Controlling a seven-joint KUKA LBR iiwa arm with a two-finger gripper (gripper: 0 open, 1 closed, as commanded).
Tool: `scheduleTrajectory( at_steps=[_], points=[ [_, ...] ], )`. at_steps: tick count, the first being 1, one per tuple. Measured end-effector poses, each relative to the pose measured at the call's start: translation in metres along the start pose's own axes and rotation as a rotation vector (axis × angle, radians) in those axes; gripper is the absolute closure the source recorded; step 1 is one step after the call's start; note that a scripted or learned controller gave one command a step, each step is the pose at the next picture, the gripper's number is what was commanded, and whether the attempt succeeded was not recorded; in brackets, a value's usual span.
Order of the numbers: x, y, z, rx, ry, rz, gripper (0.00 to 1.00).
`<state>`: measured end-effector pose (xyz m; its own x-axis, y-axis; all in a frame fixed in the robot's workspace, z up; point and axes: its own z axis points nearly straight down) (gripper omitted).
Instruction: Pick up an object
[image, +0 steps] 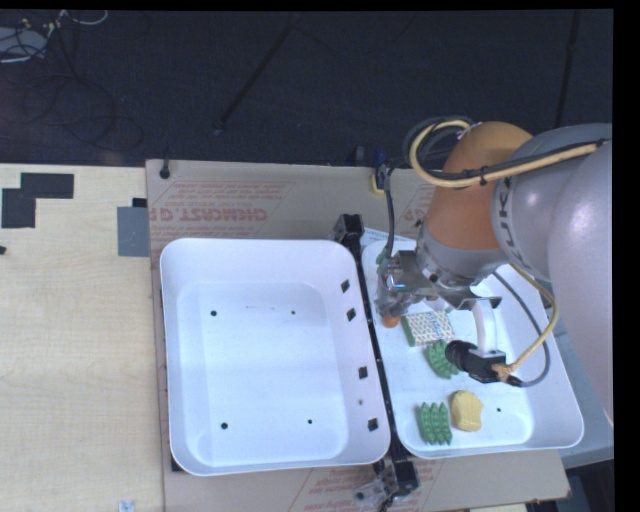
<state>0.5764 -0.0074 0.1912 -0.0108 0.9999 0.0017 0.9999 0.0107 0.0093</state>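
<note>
Crowding worries me: gripper (402, 285), whose grip state I cannot tell, hangs low in the right bin (560, 425) beside a patterned card (428, 325) and green toy (439, 358); it may nudge rather than grasp.

A bulky grey arm (570, 200) wears an orange band (470, 205) (looped with yellow and black cables (440, 165)).

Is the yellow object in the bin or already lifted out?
In. The yellow object lies on the floor of the right bin, beside a green block, apart from the arm.
</note>
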Motion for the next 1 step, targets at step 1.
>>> scheduleTrajectory(
  at_steps=[1],
  points=[
    [0.035, 0.0384, -0.0674, 0.003, -0.001, 0.007, 1.0]
  ],
)
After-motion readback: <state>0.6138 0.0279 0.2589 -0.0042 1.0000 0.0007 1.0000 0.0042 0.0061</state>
